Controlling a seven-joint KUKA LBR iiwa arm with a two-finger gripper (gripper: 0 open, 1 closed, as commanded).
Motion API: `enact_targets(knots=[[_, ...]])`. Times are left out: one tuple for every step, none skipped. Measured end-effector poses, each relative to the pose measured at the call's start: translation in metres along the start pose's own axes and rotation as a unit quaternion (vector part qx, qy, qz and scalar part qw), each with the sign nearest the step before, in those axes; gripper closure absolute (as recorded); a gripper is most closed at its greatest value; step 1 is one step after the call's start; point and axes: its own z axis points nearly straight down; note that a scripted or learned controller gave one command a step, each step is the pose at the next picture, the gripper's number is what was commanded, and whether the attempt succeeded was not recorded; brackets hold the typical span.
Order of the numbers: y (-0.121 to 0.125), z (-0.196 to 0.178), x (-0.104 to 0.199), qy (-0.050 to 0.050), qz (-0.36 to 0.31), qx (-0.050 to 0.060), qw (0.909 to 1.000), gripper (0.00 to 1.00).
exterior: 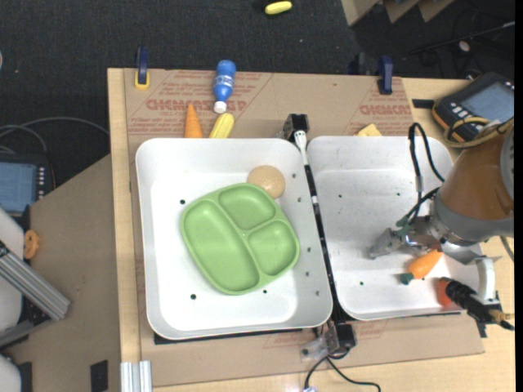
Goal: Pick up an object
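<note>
Gripper [391, 243] hangs with fingers spread apart, gripping nothing, low in the right white bin [359, 178], just left of a small orange toy carrot [423, 265] lying near that bin's near-right corner.

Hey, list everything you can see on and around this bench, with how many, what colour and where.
Bins: two, white, side by side on the bench.
Plate: one, green, three compartments, in the left bin.
Ball: one, tan, in the left bin, touching the plate's far edge.
Toy carrot: one, orange with green end, in the right bin beside the gripper.
Bottle: one, blue and white, on the board behind the left bin.
Cone: one, orange, behind the left bin.
Corn-like piece: one, yellow, beside the cone.
Yellow object: one, on the dark floor beyond the bench.
Clamps: two, blue, at the board's far edge.
Arm: one, grey and orange, over the right bin.
Gripper: one, metal, low in the right bin.
</note>
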Motion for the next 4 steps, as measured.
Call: enact_targets(knots=[[0.050, -0.001, 0.014, -0.001, -0.004, -0.006, 1.0000, 0.00], [-0.018, 0.000, -0.053, -0.001, 0.002, 0.000, 1.0000, 0.00], [-0.022, 0.000, 0.012, 0.002, -0.005, -0.002, 1.0000, 0.00], [0.056, -0.001, 0.045, -0.001, -0.006, -0.007, 1.0000, 0.00]])
